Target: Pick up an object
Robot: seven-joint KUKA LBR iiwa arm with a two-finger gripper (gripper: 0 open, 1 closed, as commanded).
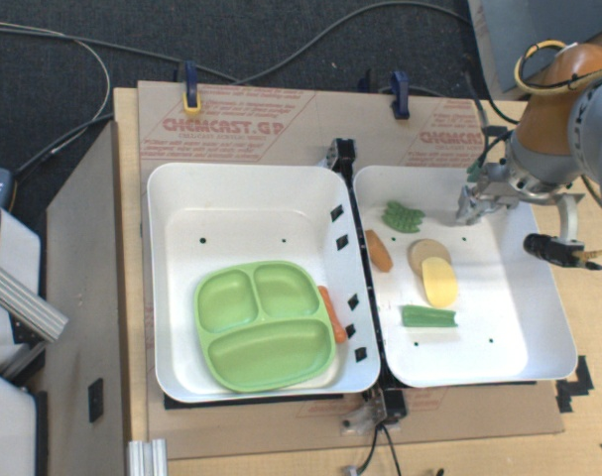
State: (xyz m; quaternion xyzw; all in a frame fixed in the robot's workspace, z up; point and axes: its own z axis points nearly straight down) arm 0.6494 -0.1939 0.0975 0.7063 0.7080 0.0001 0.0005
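Hovering over the right shallow white bin (539,350), the two-finger gripper (471,206) is seen carrying nothing; its state cannot be told. The yellow oblong toy (439,282) and other pieces remain unpicked on the floor.

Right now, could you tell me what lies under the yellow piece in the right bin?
A tan round piece pokes out from under the far end of the yellow piece. The part of it beneath is covered, and so is the bin floor there.

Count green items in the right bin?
2: a ruffled green piece near the far wall, and a flat green piece nearer the camera, below the yellow item.
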